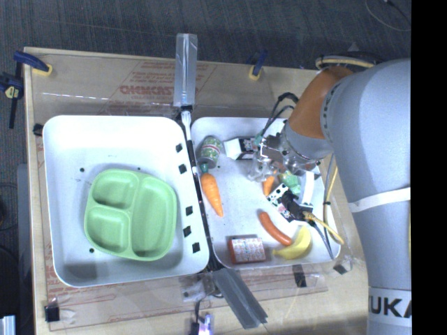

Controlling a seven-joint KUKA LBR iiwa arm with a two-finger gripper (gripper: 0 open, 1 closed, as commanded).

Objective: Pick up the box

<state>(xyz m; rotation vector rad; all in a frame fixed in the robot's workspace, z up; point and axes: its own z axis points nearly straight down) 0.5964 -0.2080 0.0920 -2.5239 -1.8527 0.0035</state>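
Observation:
The box (pixel 246 249) is small and reddish-brown with a pale label. It lies flat at the front of the right bin (pixel 234 215), near the front wall. My gripper (pixel 265 160) hangs low over the back right part of that bin, among small items, well behind the box and apart from it. The grey arm with its orange band (pixel 314 110) reaches in from the right above it. Nothing of the box is hidden.
In the right bin lie a carrot (pixel 211 194), a green-grey can (pixel 209 150), a red pepper (pixel 274 227), a banana (pixel 297 244) beside the box, and small black-and-white pieces (pixel 281 195). The left bin (pixel 63 152) holds a green divided plate (pixel 131 213).

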